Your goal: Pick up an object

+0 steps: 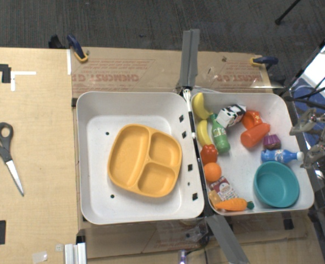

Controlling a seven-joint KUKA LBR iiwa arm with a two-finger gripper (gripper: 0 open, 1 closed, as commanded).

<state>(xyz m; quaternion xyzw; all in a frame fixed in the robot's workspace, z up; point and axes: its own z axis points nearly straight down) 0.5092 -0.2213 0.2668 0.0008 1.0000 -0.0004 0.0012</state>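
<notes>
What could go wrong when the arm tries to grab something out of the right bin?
Crowding: along the right bin's left wall, the bananas, green bottle, tomato and orange lie packed together, so the fingers may hit neighbours or grab nothing. Rolling: the round orange could slip away when touched. The carrot lies against the bin's near wall, leaving little room for fingers.

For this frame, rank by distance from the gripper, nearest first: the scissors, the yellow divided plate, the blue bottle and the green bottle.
Gripper sits at the right bin's right edge.
1. Blue bottle, right side of the right bin, just beside it.
2. Green bottle, left side of the right bin.
3. Yellow divided plate, in the left bin.
4. Scissors, on the bench at far left.
</notes>
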